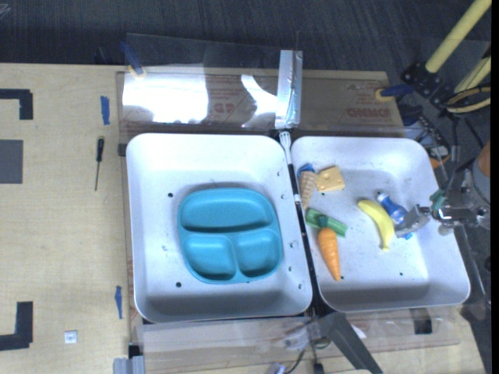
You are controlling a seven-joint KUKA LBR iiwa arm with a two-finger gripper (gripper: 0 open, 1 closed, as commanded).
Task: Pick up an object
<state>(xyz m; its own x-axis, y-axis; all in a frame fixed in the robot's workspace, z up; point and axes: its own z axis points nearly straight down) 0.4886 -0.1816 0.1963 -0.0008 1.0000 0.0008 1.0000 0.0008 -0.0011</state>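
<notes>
A blue divided tray (229, 234) with 3 compartments lay in the middle of the left bin (148, 166), just left of the divider (299, 209) where the 2 bins met. Right of that divider, in the right bin (366, 283), a cluster of small items sat closest to it: a tan waffle-like piece (309, 184) almost against the divider, a yellow cheese-like wedge (330, 179) touching that piece on its right, and a small blue bit (306, 168) just above them. Below these, still near the divider, a toy carrot (330, 249) lay with its green top (326, 222) pointing up and left and its orange tip pointing down. Further right of the divider, about mid-bin, a yellow banana (376, 220) curved downward. A blue object (393, 209) lay just beside the banana on its right. The gripper (411, 220) reached in over the bin's right wall, farthest from the divider, its tip at that blue object and close to the banana. Whether its fingers were apart or together could not be told, nor whether anything sat between them.
</notes>
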